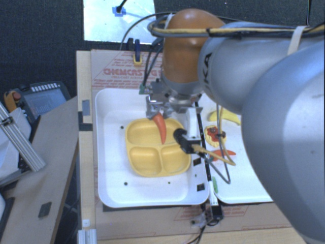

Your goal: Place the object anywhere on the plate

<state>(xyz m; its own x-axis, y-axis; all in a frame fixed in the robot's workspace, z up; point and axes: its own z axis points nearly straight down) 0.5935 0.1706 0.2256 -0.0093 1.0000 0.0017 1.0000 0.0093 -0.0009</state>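
The gripper (pixel 158 115) hangs above the left bin (pixel 109 151), over the far edge of the yellow plate (pixel 152 154), and I see it grasping the orange-red chili pepper (pixel 161 127) by its upper end. The pepper hangs down from the fingers, its long axis nearly vertical in my view, with the tip pointing toward the middle of the plate. So the object is directly under the gripper and over the plate already; I cannot tell if the tip touches the plate or is still a little above it.

I judge that the coming move is a short lowering and then a release. The plate has three compartments, and the pepper is over the ridge area between them, so it may roll into either one; any is fine for the task.

The plate lies in the middle of the left bin with free white floor around it. In the right bin (pixel 244 187) there are a banana (pixel 229 117) and some small items, well apart from the plate.
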